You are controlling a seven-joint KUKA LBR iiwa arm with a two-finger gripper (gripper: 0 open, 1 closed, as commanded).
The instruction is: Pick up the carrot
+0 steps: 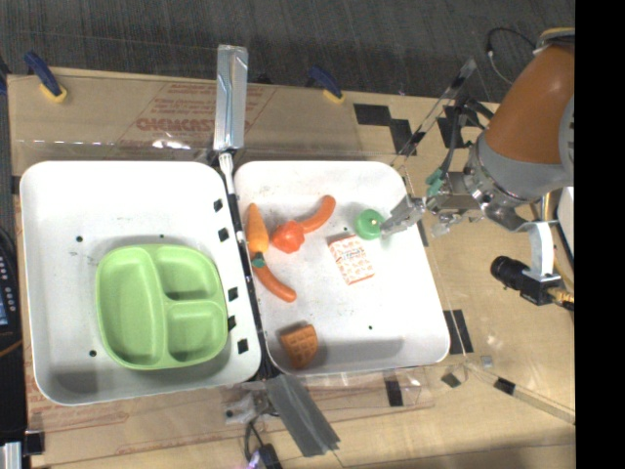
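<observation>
The carrot [256, 230] is orange with a small green top. It lies lengthwise against the left wall of the right bin [415, 311], pointing away from me. My gripper [398, 219] hangs low over the right bin's right side, just right of a green round piece [368, 225]. It is well apart from the carrot, with nothing visibly held.
Between gripper and carrot lie a red tomato-like piece [288, 236] and a curved orange piece [317, 212]. Another orange stick [275, 283], a printed packet [352, 260] and a brown bread-like chunk [299, 344] sit nearer the front. The left bin [59, 203] holds a green divided tray [161, 306].
</observation>
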